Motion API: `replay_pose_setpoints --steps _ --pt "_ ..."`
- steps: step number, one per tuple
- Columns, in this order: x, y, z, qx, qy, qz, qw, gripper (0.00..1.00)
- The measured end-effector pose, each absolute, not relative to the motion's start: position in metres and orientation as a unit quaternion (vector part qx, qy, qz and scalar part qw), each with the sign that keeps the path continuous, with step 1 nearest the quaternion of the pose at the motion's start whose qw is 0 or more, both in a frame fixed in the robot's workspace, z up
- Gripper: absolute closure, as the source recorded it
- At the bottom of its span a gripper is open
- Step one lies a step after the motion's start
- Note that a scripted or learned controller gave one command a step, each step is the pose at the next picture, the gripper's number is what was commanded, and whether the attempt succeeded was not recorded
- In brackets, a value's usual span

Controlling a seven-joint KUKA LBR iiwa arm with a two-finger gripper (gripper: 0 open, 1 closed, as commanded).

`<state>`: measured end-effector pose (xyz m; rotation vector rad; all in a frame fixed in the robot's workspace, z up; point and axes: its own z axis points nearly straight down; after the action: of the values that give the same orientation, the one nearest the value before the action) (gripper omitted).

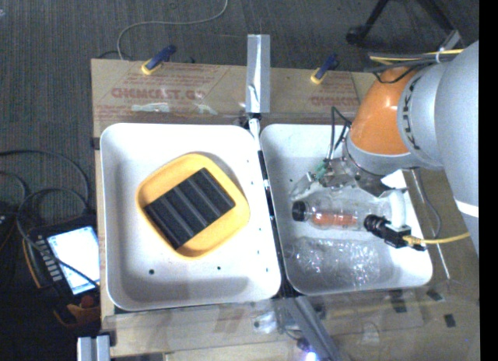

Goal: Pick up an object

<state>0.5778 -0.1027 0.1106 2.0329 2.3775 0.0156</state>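
Note:
A clear plastic bottle (pixel 333 217) with a black cap lies on its side in the right bin (pixel 416 274), cap pointing left, with something reddish inside. My gripper (pixel 328 174) hangs low over the upper middle of that bin, just above and behind the bottle, under the orange wrist band. A crumpled clear plastic wrap (pixel 336 259) lies near the bin's front wall. In the left bin (pixel 124 274) rests a yellow rounded block with a black ribbed top (pixel 193 205), turned at an angle.
A metal post (pixel 257 71) stands at the back between the two bins. Blue and yellow clamps (pixel 158 58) (pixel 324 68) hold the cardboard sheet behind them. The grey arm covers the right bin's right side.

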Motion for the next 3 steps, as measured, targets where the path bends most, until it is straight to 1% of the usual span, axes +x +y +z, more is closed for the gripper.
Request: replay_pose_setpoints --steps 1,2,3 --pt "0.589 -0.07 0.184 0.672 0.741 -0.0007 0.001 0.0" --pt "0.601 -0.097 0.091 0.582 0.813 0.003 0.005 0.0" --pt "0.563 -0.106 0.092 0.541 0.841 0.0039 0.008 0.0"
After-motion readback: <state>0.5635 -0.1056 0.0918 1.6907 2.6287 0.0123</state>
